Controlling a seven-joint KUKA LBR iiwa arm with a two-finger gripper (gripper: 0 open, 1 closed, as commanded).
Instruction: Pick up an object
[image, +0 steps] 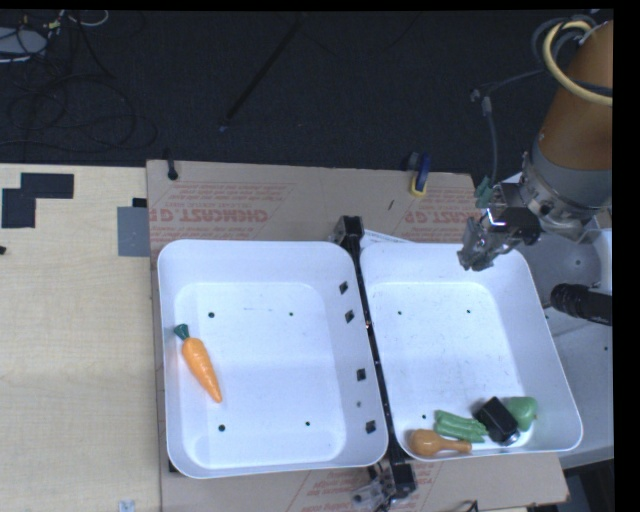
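Observation:
An orange toy carrot (200, 367) with a green top lies at the left side of the left bin (255, 262). In the right bin (450, 262) a cluster sits at the front right corner: a green bean pod (460, 427), an orange-brown pear-shaped toy (437, 443), a black block (496, 419) and a light green piece (522, 408). My gripper (480, 252) hangs over the back right rim of the right bin, far from the cluster, with nothing seen between its fingers.
A black divider with clips (361, 340) runs between the two bins. The bins rest on a cardboard sheet (280, 200) with a blue and yellow clamp (419, 176) at its back edge. A black cylinder (590, 302) juts in at the right.

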